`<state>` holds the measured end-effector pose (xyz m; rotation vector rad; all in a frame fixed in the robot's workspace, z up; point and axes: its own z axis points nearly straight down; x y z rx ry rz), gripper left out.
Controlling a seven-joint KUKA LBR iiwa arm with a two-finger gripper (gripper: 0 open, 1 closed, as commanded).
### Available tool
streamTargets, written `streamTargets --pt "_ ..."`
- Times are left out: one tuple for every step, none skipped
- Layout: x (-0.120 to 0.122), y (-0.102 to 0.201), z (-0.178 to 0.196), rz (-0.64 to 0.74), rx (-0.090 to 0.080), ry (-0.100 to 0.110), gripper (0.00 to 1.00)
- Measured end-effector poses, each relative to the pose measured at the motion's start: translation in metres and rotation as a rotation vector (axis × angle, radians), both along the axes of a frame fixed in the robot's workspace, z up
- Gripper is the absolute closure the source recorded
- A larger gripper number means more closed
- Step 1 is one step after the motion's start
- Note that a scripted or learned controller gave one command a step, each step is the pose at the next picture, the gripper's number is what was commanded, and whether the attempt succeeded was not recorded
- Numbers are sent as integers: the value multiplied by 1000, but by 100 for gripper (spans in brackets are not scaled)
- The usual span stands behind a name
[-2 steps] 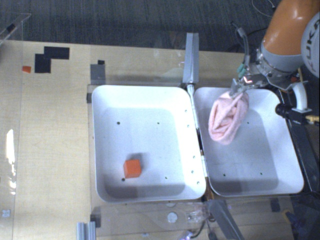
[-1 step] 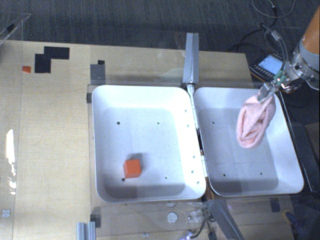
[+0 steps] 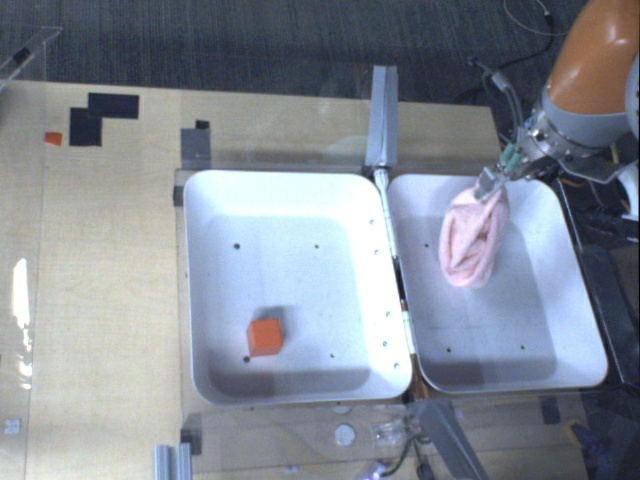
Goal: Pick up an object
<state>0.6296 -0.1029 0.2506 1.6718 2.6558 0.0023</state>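
No readable text anywhere — no labels, brands or numbers. The bench markings are plain shapes — nothing legible.

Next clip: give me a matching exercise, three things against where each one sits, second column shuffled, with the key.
Things:
1. orange block
2. pink cloth
3. gripper

Places:
A. at the cloth's top end, right bin's upper edge
B. left bin, lower left part
C. right bin, upper middle

Pairs: 1-B, 2-C, 3-A
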Motion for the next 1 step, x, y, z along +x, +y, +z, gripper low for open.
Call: streamTargets --pt "-17 17 -32 -13 0 -1 100"
